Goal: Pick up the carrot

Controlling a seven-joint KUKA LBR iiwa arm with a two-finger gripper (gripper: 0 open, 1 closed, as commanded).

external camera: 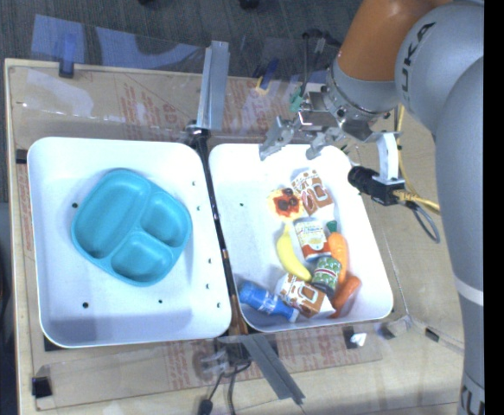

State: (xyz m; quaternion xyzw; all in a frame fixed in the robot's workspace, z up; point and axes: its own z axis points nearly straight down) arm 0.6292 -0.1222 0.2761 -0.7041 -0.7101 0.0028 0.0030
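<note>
The carrot [339, 250] is orange and lies near the right wall of the right bin [243, 232], wedged among small cartons. A second orange-red piece [347, 291] lies below it near the bin's front right corner. My gripper [295, 143] hangs over the bin's far edge, well above and left of the carrot. Its two grey fingers are spread apart with nothing between them.
The right bin also holds a banana [290, 255], several small juice cartons [312, 236], a blue bottle [258, 298] and a dark red toy [284, 202]. A blue divided plate [131, 224] sits in the left bin [53, 301]. A metal bar [210, 85] stands between the bins at the back.
</note>
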